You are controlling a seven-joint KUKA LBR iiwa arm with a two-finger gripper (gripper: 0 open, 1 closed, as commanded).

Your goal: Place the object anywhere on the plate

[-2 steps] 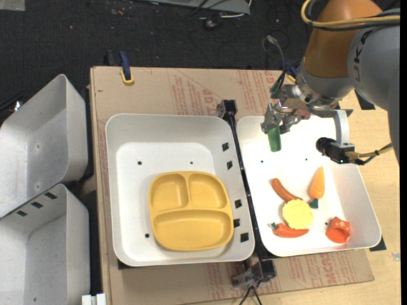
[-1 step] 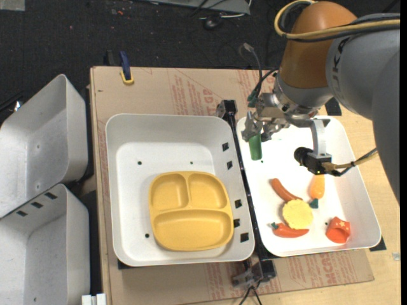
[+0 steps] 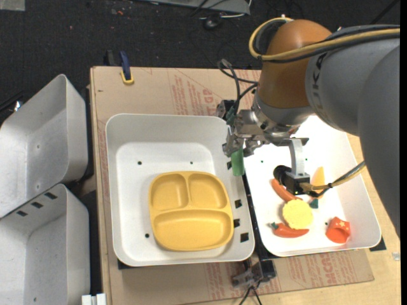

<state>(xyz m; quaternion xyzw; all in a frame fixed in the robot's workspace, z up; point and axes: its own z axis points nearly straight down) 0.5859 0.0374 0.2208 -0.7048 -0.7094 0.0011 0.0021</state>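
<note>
A yellow plate (image 3: 189,210) with three compartments lies in the left white bin (image 3: 127,145). My gripper (image 3: 266,143) hangs over the inner rims where the two bins meet, at the top left of the right bin (image 3: 362,189). Just under the gripper's left side, over the divide between the bins, is a small green object (image 3: 237,163). Whether it is held or only lies there cannot be made out. The green object is to the right of and above the plate, apart from it.
The right bin holds a yellow round piece (image 3: 297,213), an orange carrot (image 3: 280,189), a red chili (image 3: 290,231), a red pepper (image 3: 338,229) and a yellow-orange wedge (image 3: 317,176). A cable (image 3: 340,177) crosses that bin. Spare white bins (image 3: 38,132) stand at the left.
</note>
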